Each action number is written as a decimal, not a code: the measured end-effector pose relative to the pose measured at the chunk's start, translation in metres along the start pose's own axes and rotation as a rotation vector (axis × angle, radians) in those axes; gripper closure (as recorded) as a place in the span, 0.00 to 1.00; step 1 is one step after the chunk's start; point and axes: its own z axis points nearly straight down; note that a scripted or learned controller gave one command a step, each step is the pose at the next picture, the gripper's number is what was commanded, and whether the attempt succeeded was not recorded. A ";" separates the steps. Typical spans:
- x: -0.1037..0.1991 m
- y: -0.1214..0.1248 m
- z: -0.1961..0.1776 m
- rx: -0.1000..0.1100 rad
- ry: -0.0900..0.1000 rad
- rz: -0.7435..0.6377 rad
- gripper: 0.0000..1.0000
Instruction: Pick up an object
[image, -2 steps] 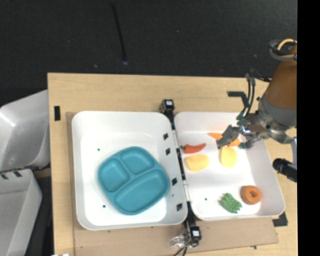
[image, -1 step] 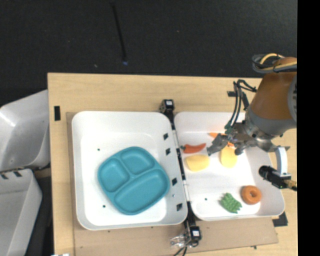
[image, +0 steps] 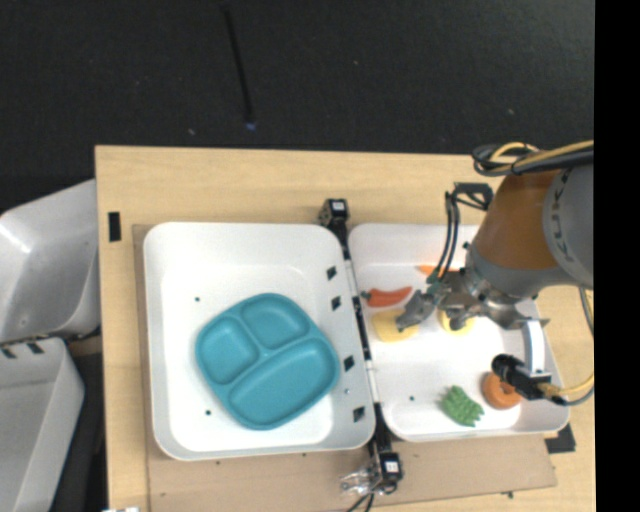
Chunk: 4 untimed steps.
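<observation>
Arm enters from the right; gripper (image: 432, 312) is low over the right bin (image: 400, 400), fingers spread, nothing seen between them. One fingertip sits just beside a yellow piece (image: 388, 330), with a red piece (image: 389, 296) just behind it. Green object (image: 461, 406) and orange object (image: 497, 392) lie near the bin's front edge. Blue tray (image: 265, 358) lies in the left bin (image: 170, 300)

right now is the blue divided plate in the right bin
No, the blue divided plate lies in the left bin, while the right bin holds the small green object and other small items.
</observation>
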 end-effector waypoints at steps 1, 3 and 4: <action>-0.001 -0.001 0.051 -0.001 -0.001 0.000 0.00; -0.003 0.005 -0.006 -0.010 -0.002 0.000 1.00; -0.004 0.006 -0.061 -0.012 -0.002 -0.005 1.00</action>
